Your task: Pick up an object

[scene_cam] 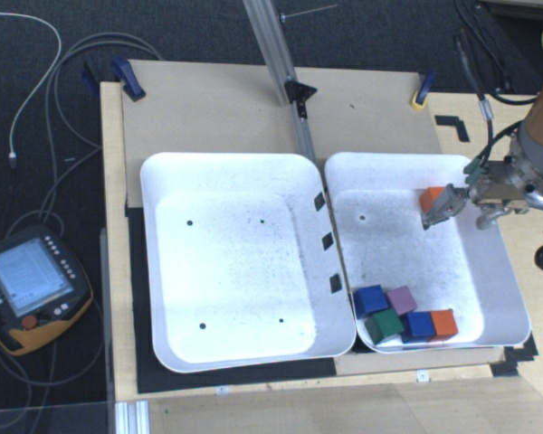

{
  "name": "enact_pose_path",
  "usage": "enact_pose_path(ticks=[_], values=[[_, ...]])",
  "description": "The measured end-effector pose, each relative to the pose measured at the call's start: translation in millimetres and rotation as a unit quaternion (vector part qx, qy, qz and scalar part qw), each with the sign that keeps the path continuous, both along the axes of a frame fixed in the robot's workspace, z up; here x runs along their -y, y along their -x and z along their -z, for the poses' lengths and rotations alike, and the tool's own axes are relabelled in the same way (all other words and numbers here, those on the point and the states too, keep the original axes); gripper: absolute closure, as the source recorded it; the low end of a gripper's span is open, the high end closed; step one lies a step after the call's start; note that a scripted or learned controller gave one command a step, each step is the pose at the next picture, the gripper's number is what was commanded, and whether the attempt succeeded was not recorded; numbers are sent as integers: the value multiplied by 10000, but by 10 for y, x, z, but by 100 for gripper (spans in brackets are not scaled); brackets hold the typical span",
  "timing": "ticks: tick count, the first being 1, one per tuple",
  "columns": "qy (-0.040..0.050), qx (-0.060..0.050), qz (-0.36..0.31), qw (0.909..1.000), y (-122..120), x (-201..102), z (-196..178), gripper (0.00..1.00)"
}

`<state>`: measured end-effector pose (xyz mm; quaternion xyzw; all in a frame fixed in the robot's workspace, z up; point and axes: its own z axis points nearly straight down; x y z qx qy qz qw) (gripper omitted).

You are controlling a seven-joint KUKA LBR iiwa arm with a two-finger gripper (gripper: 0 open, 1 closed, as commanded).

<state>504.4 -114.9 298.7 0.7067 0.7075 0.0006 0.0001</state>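
Right bin (489,269) | orange block (431,198), small, blocky | tool (437,213) touching it; grip state cannot be told

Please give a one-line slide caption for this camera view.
Gripper over the right bin beside an orange block; other blocks in near corner.

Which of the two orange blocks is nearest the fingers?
The orange block high in the right white bin, beside the gripper; the other orange block sits among the blocks at the front rim.
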Motion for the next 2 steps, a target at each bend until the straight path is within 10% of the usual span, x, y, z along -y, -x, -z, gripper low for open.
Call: enact_pose_path(ticks=[1,2], values=[[-11,-56,13,10000,179,203,1489,0],[32,77,17,10000,182,-150,1854,0]])
